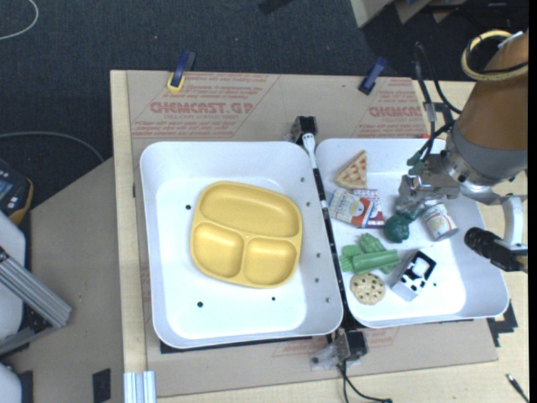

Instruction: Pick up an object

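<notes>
The left white plastic bin point(168, 225) holds a yellow three-compartment plastic tray point(246, 233). The right white plastic bin point(478, 300) carries the clutter, and the grey arm's gripper point(417, 193) hangs over its middle. I cannot tell how the gripper is set.

Likeliest target: the small dark-green rounded toy point(397, 227), just below the gripper and toward the tray. A small white can point(437, 222) sits just beside it, away from the tray, and may crowd a descent. Nearer the tray lie a red-and-white packet point(356, 207), a pizza-slice toy point(353, 171), a light-green leafy toy point(369, 255), a black-and-white block point(414, 275) and a cookie point(367, 288).
</notes>
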Robot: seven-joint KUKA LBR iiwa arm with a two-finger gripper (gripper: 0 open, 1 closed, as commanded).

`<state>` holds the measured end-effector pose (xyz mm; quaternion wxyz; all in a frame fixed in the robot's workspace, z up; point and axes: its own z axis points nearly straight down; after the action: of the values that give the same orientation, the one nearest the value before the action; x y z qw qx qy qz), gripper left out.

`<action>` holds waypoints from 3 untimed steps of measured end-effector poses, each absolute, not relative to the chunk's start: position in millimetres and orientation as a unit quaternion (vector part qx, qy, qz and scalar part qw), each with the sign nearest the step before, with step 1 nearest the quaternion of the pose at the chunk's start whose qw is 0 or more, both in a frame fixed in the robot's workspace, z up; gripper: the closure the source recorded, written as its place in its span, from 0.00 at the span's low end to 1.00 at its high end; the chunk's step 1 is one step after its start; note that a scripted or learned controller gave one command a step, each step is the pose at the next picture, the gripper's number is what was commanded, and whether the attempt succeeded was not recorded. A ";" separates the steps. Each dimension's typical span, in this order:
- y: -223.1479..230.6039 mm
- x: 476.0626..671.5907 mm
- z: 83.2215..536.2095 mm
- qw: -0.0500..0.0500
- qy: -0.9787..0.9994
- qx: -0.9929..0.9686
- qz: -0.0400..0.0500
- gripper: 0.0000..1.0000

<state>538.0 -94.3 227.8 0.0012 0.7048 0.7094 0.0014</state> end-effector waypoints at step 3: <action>40.4 617.9 223.4 0.002 0.709 0.705 0.002 1.00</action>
<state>617.9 40.4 223.4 0.0015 0.7054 0.7088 0.0016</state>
